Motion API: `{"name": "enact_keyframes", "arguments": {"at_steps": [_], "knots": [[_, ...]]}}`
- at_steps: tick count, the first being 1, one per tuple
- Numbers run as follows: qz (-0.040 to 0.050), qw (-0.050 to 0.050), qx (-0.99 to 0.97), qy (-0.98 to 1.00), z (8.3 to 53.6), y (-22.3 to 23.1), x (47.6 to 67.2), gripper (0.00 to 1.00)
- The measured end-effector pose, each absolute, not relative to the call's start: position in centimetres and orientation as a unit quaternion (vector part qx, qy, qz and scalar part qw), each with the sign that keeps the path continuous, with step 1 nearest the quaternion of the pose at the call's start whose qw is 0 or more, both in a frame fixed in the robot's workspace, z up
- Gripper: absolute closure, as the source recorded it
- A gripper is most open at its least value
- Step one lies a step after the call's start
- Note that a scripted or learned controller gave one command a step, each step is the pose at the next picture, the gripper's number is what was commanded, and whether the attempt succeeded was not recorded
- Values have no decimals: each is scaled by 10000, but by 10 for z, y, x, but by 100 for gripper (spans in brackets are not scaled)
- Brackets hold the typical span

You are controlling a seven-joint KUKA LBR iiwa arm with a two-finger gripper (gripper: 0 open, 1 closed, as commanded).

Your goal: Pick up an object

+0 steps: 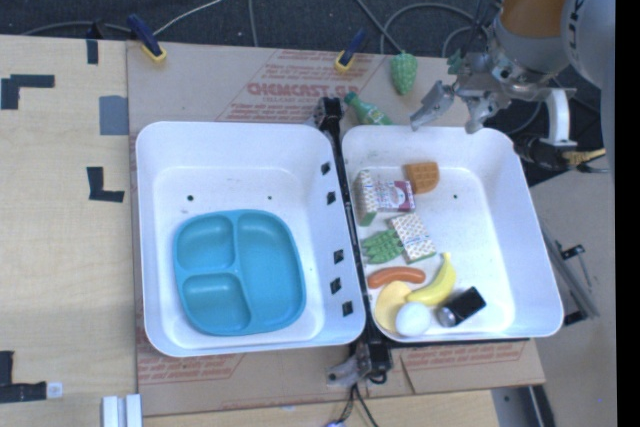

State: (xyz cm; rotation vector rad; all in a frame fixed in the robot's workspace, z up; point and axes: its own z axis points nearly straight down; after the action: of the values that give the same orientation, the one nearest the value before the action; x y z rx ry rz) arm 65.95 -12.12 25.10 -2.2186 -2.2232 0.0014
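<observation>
The right bin (pixel 520 215) holds several small items: an orange piece (pixel 422 176), a pink and white carton (pixel 385 193), a patterned packet (pixel 412 237), a green leafy piece (pixel 380 247), a red sausage (pixel 396 276), a banana (pixel 436 283), a white egg (pixel 412 318) and a black can (pixel 460 305). My gripper (pixel 447 113) hangs above the far rim of the right bin, open, with nothing between its fingers. It is well apart from the items, the orange piece being the nearest.
The left bin (pixel 160 155) holds a blue divided plate (pixel 240 271). Behind the bins on the cardboard lie a green toy (pixel 403 71) and a green bottle (pixel 366 109). Cables and two yellow-blue clamps (pixel 148 42) run along the back edge.
</observation>
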Motion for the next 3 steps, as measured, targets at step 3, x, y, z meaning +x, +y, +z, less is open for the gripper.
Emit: {"name": "enact_keyframes", "arguments": {"at_steps": [3], "knots": [[-11,-23,-7071,-7071,87,-94,556,0]]}}
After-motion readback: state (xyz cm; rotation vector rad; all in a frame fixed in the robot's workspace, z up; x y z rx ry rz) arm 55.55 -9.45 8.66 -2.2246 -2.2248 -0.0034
